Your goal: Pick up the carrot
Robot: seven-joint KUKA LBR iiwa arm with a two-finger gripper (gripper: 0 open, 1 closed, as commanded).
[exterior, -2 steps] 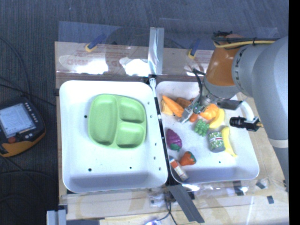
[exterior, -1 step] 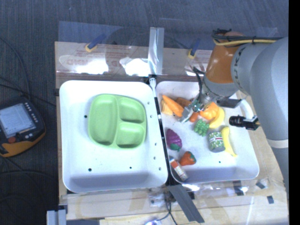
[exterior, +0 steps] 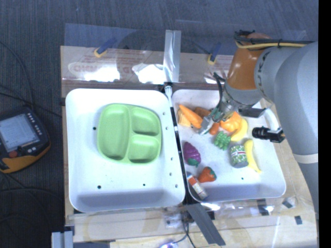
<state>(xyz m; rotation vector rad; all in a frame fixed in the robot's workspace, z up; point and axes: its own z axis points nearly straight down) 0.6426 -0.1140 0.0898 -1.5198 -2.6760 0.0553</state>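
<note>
1. The arm [exterior: 289, 81] comes in from the right and leans over the right bin [exterior: 269, 187], covering that bin's far right corner.
2. The left bin [exterior: 83, 190] carries a green tray [exterior: 129, 133] near its middle.
3. The carrot [exterior: 189, 117] lies in the right bin's far left corner, close to the dividing wall, its long axis running from far-left down toward near-right.
4. The gripper [exterior: 208, 127] sits just right of the carrot, at its nearer end, seemingly touching it; the fingers look slightly parted, with nothing visibly between them.
5. Hard to make out: the orange items [exterior: 232, 124] behind the gripper, partly hidden by it. My guess is a short shift left should straddle the carrot.
</note>
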